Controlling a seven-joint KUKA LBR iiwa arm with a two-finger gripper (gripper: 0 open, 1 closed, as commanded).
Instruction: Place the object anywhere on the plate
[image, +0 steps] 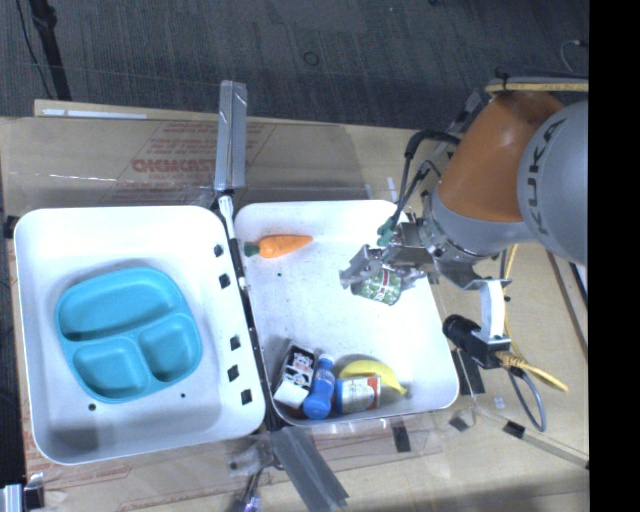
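The blue plate, with three compartments, lies in the left bin. My gripper hangs over the upper right part of the right bin, reaching in from the right. It is shut on a small green and white patterned object, which sits between the grey fingers and looks lifted off the bin floor. Gripper and object are well to the right of the plate, across the wall between the bins.
In the right bin an orange carrot lies at the upper left. Along the front edge sit a small black and white box, a blue bottle, a banana and a can. A metal post stands behind the bins.
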